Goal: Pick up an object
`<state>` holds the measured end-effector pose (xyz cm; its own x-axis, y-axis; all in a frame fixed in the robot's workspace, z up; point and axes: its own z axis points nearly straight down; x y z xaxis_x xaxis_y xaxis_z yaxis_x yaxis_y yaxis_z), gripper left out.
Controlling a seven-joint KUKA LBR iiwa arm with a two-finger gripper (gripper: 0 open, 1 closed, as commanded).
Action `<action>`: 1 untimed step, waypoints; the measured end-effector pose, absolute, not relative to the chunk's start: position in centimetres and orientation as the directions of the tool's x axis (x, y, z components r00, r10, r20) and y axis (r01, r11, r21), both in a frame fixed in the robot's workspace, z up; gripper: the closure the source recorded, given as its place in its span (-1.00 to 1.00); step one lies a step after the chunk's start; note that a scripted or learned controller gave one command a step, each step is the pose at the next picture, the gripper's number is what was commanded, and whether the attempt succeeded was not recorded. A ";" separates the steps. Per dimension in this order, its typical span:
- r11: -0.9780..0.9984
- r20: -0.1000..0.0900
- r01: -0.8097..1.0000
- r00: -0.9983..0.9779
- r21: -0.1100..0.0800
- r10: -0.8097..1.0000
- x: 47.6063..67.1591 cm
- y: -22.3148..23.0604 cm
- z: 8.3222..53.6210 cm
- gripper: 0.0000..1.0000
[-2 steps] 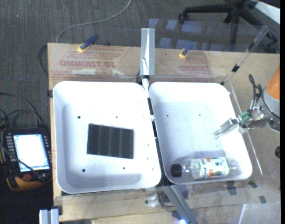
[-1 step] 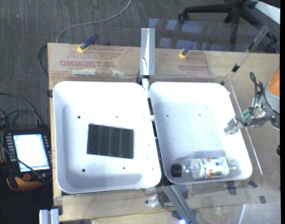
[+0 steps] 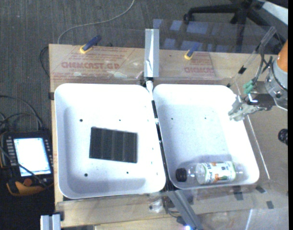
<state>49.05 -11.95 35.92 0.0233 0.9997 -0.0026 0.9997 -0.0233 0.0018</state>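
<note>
While my gripper (image 3: pixel 238 110) hovers at the right bin's (image 3: pixel 204 92) upper-right rim, holding nothing, finger state I can't tell, the bottle (image 3: pixel 211 172) lies on its side against the bottom wall, lower right, well apart, likely rolled there.

Bright even overhead light, glare on the white bins (image 3: pixel 64 128), slightly soft focus.
</note>
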 end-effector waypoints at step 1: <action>-0.028 -0.003 1.000 0.028 -0.001 1.000 53.4 -12.9 31.9 1.00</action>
